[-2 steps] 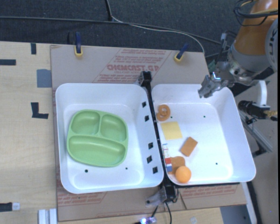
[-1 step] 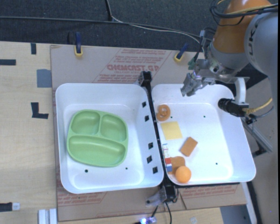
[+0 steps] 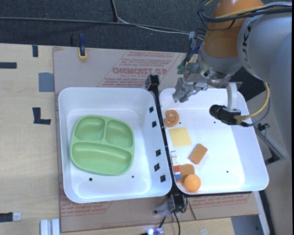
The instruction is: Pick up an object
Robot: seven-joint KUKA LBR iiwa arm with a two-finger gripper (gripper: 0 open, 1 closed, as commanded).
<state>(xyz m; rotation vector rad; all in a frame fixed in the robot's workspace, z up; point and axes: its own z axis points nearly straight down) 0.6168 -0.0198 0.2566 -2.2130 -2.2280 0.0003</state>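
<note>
claw (image 3: 182, 95) poised above the right bin's (image 3: 235, 177) upper left corner, fingers parted, nothing gripped between them. just at 7 o'clock from it, a small orange ring (image 3: 172, 117) on the bin floor. further at 6 o'clock, a yellow square (image 3: 181, 136), then an orange block (image 3: 198, 153), then an orange ball (image 3: 192, 182) near the lower rim. over at 9 o'clock, the left bin (image 3: 78, 99) with a green divided plate (image 3: 102, 144).
</note>
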